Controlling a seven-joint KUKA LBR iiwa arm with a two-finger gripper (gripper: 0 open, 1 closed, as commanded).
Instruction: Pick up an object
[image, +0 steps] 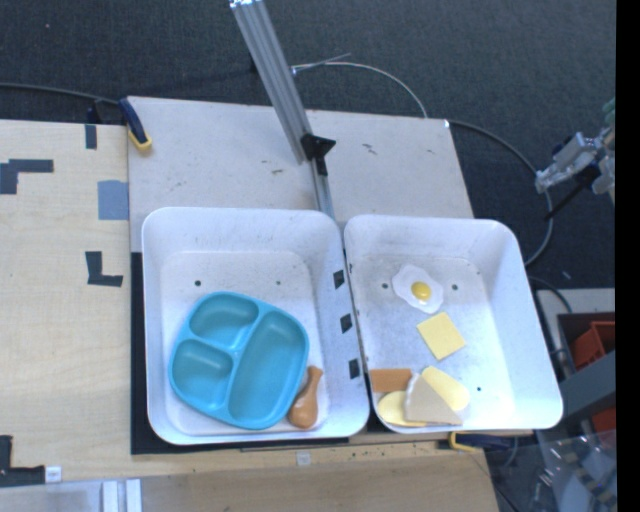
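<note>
End effector: a grey metal part at the far right edge of the view, about level with the back of the desk, may be the end effector (578, 165); it is small and cut off, and I cannot tell whether it is open or closed, nor that it carries anything.

Nearest candidates: the right bin (500, 250) lies down and to the left of the end effector and is the closer of the two. In it, the fried egg (418, 288) sits nearest, then the yellow cheese square (441, 335) beyond it, then a cluster at the bin's near wall: an orange-brown block (390, 380), a pale wedge (432, 400) and a yellow piece (395, 408), touching or overlapping.

Farther candidates: the left bin (160, 240) is well apart, farther left. It holds a blue divided plate (240, 358) and a drumstick (307, 398) just beside the plate's right rim.

Long axis: the drumstick runs from near end to far end with a slight tilt; egg and cheese lie flat with no clear long axis.

Judgement: the egg or cheese looks the easiest reach, each lying apart from its neighbours, though both are thin.

Surface: white bin floors, speckled and scuffed.

Room: a slanted metal rail (280, 80) and cables (400, 90) cross the back of the desk (220, 150), left of the end effector.
</note>
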